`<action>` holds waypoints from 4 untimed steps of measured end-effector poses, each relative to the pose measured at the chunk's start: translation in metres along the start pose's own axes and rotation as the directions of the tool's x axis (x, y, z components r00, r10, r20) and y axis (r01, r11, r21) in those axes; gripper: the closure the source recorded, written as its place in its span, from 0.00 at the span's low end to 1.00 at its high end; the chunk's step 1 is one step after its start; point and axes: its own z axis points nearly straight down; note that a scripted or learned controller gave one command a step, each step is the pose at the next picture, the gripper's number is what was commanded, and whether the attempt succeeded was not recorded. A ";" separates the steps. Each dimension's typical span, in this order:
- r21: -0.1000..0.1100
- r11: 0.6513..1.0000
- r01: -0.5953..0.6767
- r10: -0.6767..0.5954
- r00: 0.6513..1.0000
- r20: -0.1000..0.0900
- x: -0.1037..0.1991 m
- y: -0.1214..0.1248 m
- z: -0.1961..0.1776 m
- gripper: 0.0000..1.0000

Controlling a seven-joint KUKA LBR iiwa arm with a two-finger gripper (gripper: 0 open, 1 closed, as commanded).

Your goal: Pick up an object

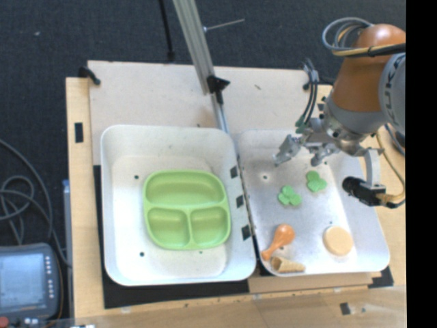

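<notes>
Four small things were seen lying in the right bin point(362, 251), any of which could serve as the object to be picked up. Nearest the gripper point(304, 152) lay two green clover-shaped pieces point(289, 197), side by side but apart, in the middle of the bin floor. They were judged to be light, flat and probably of stiff plastic; being so low, they would have to be taken across their narrowest width, and a slip off the lobed edges was thought likely. Toward the near rim an orange spoon-like piece point(280, 238) rested just beside a tan cone point(287, 265), and a pale round disc point(337, 240) lay well apart to the right. The disc was judged smooth and apt to slide on the white floor.

The gripper was held above the far part of the right bin, with its two fingers spread apart and nothing between them; no object was grasped. The left bin point(123, 156) carried a green divided plate point(186, 208), which was judged too wide for an easy grasp except at its rim.
</notes>
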 end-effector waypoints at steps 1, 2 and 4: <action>-0.001 1.000 -0.001 0.001 1.000 0.000 0.000 0.000 0.000 0.00; 0.005 1.000 -0.004 0.004 1.000 0.002 -0.002 0.006 0.061 0.00; 0.003 1.000 -0.005 0.005 1.000 0.002 -0.014 0.002 0.134 0.00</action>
